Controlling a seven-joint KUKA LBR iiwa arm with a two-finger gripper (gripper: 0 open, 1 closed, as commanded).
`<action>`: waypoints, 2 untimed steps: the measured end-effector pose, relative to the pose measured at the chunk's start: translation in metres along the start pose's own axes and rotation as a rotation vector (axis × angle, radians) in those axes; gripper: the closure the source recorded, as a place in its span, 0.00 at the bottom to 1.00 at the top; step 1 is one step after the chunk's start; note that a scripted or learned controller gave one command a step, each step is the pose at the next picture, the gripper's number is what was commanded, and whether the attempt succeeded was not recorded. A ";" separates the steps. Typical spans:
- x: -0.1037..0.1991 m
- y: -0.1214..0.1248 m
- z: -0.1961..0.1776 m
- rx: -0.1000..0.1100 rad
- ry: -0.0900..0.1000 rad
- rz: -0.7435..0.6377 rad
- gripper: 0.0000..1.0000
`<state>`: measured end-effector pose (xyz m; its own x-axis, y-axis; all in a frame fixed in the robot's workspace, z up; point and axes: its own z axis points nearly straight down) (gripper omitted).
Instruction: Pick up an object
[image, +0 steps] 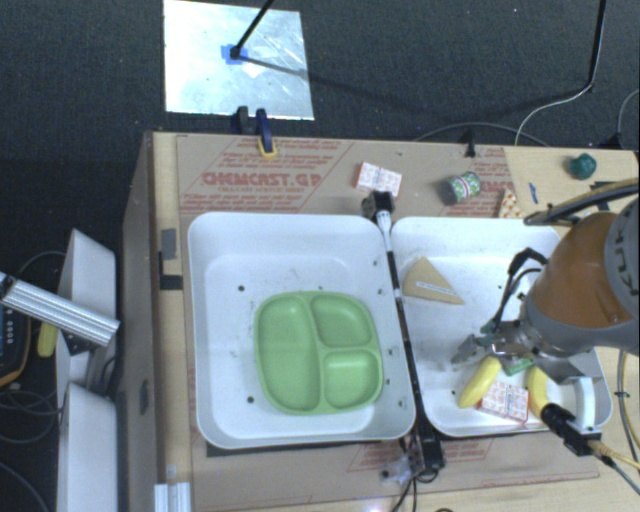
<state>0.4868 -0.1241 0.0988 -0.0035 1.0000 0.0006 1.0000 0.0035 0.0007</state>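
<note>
The right bin (470, 245) holds a tan wedge (430, 281) near its left wall. At its front lie a yellow banana-shaped piece (479, 383), a second yellow piece (539, 392) and a red-and-white packet (506, 401). My gripper (488, 347) hangs low over this front cluster, just above the banana-shaped piece, with a bit of green showing beside it. The arm's orange band (590, 270) is above and to the right. Nothing shows clearly in the gripper's grasp.
The left bin (215, 300) carries a green divided plate (318, 352). On the cardboard behind the bins lie a small printed card (378, 179), a green can (463, 187) and a teal ball (583, 165). A divider rail (395, 300) separates the bins.
</note>
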 end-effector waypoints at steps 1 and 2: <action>-0.001 0.001 -0.011 -0.003 0.000 0.000 1.00; 0.064 0.084 -0.086 -0.004 0.000 -0.001 1.00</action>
<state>0.5706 -0.0598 0.1852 -0.0043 1.0000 0.0008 1.0000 0.0043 0.0043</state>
